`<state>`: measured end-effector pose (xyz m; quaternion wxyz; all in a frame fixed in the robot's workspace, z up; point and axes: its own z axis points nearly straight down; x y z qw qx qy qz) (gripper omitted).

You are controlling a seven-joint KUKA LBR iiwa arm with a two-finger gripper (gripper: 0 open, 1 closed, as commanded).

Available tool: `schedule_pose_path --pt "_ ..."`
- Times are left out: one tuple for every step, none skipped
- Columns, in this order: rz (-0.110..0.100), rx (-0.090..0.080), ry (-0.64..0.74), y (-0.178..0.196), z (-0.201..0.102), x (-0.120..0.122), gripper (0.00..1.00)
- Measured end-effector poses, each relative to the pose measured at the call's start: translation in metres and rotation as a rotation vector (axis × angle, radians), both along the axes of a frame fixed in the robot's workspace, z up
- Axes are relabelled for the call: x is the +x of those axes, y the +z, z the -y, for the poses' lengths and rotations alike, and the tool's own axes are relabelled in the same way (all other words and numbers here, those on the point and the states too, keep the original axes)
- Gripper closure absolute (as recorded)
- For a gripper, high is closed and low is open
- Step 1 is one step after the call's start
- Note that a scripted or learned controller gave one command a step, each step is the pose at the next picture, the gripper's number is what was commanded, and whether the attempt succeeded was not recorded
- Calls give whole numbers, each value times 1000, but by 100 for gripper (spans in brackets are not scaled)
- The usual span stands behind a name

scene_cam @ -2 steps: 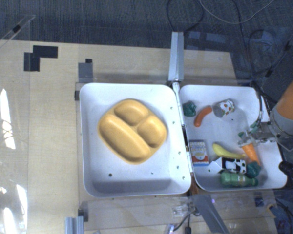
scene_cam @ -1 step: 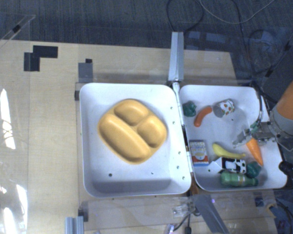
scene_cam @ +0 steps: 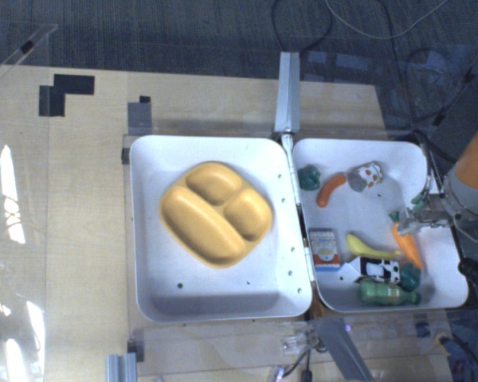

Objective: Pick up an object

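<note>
The right bin [scene_cam: 358, 144] holds several small items. An orange carrot [scene_cam: 409, 250] lies near its right wall, with a yellow banana [scene_cam: 370, 247] to its left. Below them are a black-and-white cow-patterned piece [scene_cam: 381, 270], a dark teal lump [scene_cam: 411, 277] and a green bottle [scene_cam: 389, 294] on its side. A small printed carton [scene_cam: 324, 247] lies by the left wall. At the back are a green piece [scene_cam: 308, 177], an orange-red pepper [scene_cam: 331, 189] and a small tipped can [scene_cam: 366, 176]. My gripper [scene_cam: 414, 216] hangs low over the carrot's upper end at the bin's right side.
The left bin [scene_cam: 199, 151] holds a large yellow three-compartment dish [scene_cam: 215, 212]. A metal bar [scene_cam: 287, 94] runs up from the gap between the bins. The arm's orange band [scene_cam: 476, 161] sits at the right edge, and cables trail across the dark floor behind.
</note>
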<state>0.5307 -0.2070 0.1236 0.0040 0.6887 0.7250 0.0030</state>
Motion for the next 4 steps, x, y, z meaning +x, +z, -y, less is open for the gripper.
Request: schedule_pose_path --pt "-5 2 0 -2 0 -1 0" --pt "-2 3 1 -36 -3 22 0" --pt "3 3 4 -27 -3 25 100" --pt "-7 0 -53 127 -54 1 100"
